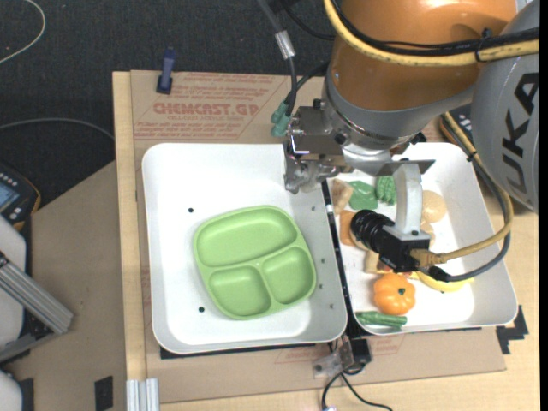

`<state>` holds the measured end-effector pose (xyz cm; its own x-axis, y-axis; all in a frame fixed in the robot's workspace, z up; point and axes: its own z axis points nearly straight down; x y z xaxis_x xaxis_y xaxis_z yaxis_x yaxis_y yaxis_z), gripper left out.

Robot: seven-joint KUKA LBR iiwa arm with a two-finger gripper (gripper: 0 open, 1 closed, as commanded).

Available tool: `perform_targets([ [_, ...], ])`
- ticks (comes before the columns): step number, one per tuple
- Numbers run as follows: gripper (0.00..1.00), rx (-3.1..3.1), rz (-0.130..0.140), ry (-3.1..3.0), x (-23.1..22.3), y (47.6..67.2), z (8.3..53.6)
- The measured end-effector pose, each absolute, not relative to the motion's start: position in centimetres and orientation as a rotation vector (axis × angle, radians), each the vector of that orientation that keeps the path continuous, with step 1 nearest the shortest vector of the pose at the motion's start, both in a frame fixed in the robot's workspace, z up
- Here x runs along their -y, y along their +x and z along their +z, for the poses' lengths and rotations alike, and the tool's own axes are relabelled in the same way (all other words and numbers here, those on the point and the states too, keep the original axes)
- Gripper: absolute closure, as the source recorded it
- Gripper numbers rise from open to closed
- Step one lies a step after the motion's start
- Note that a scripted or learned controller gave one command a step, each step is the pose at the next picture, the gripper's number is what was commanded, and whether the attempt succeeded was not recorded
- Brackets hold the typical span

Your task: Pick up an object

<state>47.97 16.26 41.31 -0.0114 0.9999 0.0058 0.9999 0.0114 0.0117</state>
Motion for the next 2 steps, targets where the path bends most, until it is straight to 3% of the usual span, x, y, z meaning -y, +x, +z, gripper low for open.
perform_targets([
  [1,1.00,-2.221,-0.012,2.228,-14.4,49.6,32.6],
  [2,1.00,-2.234,-0.009,2.217,-21.2,47.7,29.0],
])
